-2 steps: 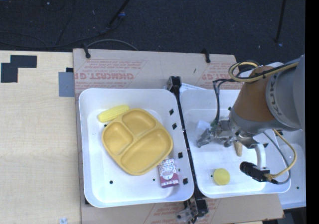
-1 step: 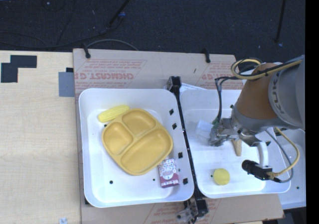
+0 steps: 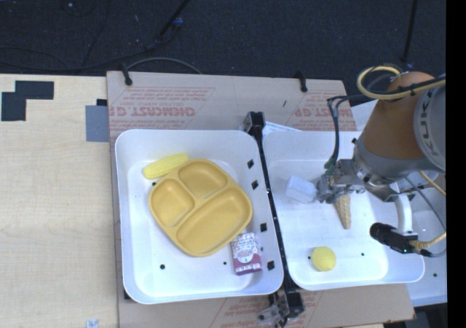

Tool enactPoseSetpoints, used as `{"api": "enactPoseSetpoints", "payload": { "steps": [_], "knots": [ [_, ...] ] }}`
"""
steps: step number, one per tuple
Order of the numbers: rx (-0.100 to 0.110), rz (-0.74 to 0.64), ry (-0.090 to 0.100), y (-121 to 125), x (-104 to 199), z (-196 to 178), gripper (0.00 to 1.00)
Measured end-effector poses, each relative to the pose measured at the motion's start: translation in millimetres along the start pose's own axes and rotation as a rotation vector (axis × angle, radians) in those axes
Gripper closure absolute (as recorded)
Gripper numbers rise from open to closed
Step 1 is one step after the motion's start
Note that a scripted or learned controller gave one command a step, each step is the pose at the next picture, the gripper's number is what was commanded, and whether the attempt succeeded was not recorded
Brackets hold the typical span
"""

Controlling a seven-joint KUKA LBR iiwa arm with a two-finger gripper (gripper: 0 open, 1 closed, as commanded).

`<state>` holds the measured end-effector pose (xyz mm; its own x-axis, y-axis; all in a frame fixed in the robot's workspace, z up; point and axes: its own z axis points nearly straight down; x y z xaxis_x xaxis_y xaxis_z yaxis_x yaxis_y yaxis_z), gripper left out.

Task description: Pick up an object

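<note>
Tan ridged ice-cream cone (image 3: 344, 211), tapered, lies in the right white bin (image 3: 368, 272), tip toward the bin's near edge, its wide end right under the gripper (image 3: 333, 186); grip state can't be told. Pale blue-white block (image 3: 299, 189) just left of cone, round yellow ball (image 3: 323, 259) nearer. Left bin (image 3: 138, 261): glossy yellow compartment tray (image 3: 200, 206), corn cob (image 3: 165, 165), small carton (image 3: 246, 253). Cardboard (image 3: 182, 100) underneath, dark carpet (image 3: 218, 13) beyond.

Bench (image 3: 51, 210) under two white bins (image 3: 135, 173)
</note>
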<state>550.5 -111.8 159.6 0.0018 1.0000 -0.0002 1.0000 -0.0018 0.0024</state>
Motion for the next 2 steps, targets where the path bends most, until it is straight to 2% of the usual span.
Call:
{"api": "enactPoseSetpoints", "payload": {
  "steps": [2],
  "knots": [
    [-0.001,-0.003,0.000,-3.1,2.3,-113.8,1.00]
  ]
}}
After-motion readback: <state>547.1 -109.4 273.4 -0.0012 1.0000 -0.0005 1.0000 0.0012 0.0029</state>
